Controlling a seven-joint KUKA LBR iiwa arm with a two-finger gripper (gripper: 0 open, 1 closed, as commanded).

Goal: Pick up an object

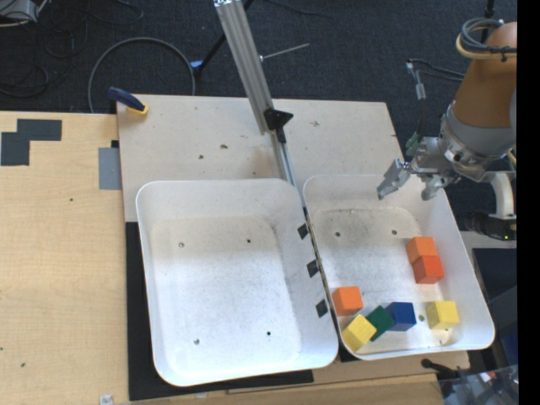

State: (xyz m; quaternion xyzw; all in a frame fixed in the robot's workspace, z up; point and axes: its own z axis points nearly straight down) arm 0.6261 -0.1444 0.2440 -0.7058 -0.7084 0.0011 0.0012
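Observation:
My gripper hangs over the far right corner of the right bin, its two grey fingers spread open with nothing between them. Below it in the same bin lies an orange-red block near the right wall. Along the bin's near edge sit an orange cube, a yellow cube, a green cube, a blue cube and a second yellow cube. All the blocks lie well clear of the gripper.
The left bin stands beside the right one, with black clips along the shared wall. A slanted aluminium bar rises behind the bins. A blue and yellow clamp sits at the board's far left corner.

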